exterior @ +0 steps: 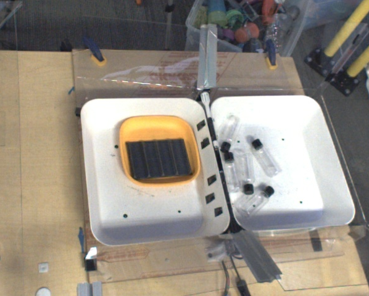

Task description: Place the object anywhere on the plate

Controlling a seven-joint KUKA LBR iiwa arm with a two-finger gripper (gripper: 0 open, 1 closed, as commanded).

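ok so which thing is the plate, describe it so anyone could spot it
Look in the left white bin. The plate is the squarish orange dish at its middle, carrying a dark ribbed rack. The clear black-capped vials lie in the right bin.

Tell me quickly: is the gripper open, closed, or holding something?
Gripper: cannot be told. The clear vials lie loose in the right bin.

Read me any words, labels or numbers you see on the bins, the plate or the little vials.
No text can be read.
Yellow plate with its dark ridged insert: no writing.
Clear vials with black caps: too small to tell if labelled.
White bins: plain, just small dark dots.
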